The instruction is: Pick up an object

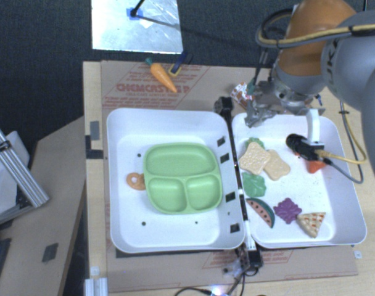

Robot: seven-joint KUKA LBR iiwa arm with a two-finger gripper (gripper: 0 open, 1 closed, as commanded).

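Below the gripper (259, 117), the right bin (342, 190) held toy food; I couldn't tell its grip.

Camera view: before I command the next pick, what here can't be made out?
- End effector, camera view: the grey wrist above hides its tips, so its state is unreadable.
- Small red piece in the right white bin: half covered by a black part, shape unclear.
- Leafy green toy: mostly under the tan cracker-shaped toy.
- Red-and-white item behind the bins: too small and blurred to identify.
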